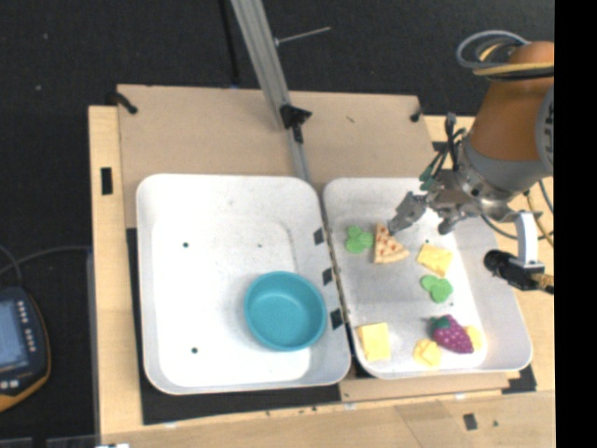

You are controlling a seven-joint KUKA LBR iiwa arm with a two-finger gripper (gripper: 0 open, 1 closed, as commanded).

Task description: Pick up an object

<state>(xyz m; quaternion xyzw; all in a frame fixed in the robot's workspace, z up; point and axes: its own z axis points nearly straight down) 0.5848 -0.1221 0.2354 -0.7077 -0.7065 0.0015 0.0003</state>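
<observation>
gripper (431, 215): you're hovering it over the right bin (499, 343), jaws looking spread, nothing in them
pizza slice (388, 246): sitting just below-left, near the green piece (358, 241)
tip: you're wanting to be centering before dropping

Readable text: none on the bins, toys, bench or arm.
Handheld screen (17, 336): too blurred to read.

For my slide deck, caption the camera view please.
Gripper open above the right bin of toy food, near a pizza slice; blue bowl in the left bin.
</observation>
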